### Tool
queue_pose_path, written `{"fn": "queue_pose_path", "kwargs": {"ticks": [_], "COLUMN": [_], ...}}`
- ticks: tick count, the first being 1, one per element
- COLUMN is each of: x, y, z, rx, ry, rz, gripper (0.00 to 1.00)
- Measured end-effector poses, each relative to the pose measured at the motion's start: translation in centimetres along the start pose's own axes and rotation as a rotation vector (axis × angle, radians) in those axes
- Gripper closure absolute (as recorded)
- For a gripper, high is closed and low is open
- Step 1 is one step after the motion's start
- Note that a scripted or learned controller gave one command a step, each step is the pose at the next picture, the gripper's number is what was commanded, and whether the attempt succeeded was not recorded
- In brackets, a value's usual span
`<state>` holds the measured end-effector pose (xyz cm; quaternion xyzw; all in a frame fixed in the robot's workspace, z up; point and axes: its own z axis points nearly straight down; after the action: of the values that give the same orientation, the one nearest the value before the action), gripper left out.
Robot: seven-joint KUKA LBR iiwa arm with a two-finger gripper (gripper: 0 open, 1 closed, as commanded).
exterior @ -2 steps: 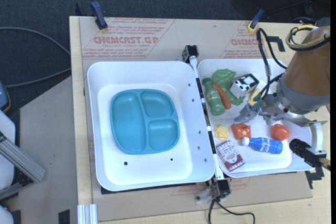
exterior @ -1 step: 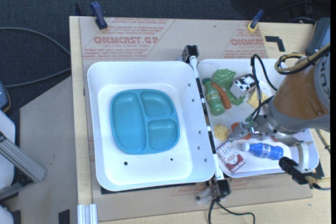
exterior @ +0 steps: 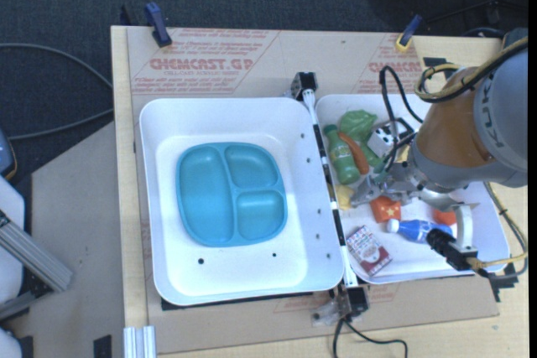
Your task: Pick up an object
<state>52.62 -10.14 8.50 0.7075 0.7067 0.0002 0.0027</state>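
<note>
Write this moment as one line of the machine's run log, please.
task: pick object | end effector: low in right bin, among clutter | left bin: blue tray | grasp: unconfirmed

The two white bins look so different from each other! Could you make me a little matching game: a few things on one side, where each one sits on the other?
Things:
1. blue divided plate
2. green bottle
3. red and white packet
4. blue clamp

Places:
A. near corner of the right bin
B. far edge of the bench
C. middle of the left bin
D. right bin, beside the divider

Pairs: 1-C, 2-D, 3-A, 4-B
</note>
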Motion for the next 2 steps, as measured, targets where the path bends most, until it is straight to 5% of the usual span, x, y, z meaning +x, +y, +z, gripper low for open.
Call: {"fn": "queue_pose_path", "kwargs": {"ticks": [1, 2], "x": [0.07, 0.08], "y": [0.00, -0.01], "z": [-0.95, -0.94], "rx": [0.000, 0.001], "ry": [0.001, 0.001], "rz": [0.000, 0.000], "gripper": [1.00, 0.00]}}
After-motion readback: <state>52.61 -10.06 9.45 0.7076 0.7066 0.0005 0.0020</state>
